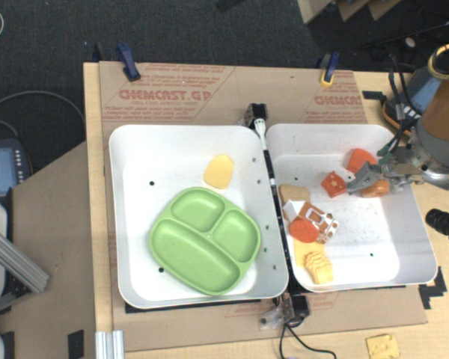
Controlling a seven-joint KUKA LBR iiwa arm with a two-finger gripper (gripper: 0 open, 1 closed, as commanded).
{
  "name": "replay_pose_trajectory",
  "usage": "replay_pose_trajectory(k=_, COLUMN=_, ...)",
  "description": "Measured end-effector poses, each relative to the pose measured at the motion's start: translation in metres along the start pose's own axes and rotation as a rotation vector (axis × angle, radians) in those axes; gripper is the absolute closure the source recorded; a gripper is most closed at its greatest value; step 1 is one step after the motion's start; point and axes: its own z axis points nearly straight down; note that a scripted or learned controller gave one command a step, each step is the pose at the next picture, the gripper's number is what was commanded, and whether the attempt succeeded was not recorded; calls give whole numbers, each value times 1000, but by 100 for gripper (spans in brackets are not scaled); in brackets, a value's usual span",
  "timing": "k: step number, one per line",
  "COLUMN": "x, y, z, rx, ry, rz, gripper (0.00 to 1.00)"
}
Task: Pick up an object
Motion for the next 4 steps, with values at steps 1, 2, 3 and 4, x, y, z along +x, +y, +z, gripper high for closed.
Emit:
replay_pose_trajectory(k=1, x=38, y=60, z=113, rx=-2, ry=2, rz=-5, gripper=0)
replay_pose_trajectory(k=2, x=35, y=59, z=98, rx=-4, ry=-1, rz=-1, gripper=100)
replay_pose_trajectory(k=3, x=108, y=66, z=0, rx=-11, ry=3, rz=-9, gripper=100)
replay_pose_trajectory(k=4, x=145, y=26, z=-52, rx=-5, ry=3, rz=-5, gripper=100)
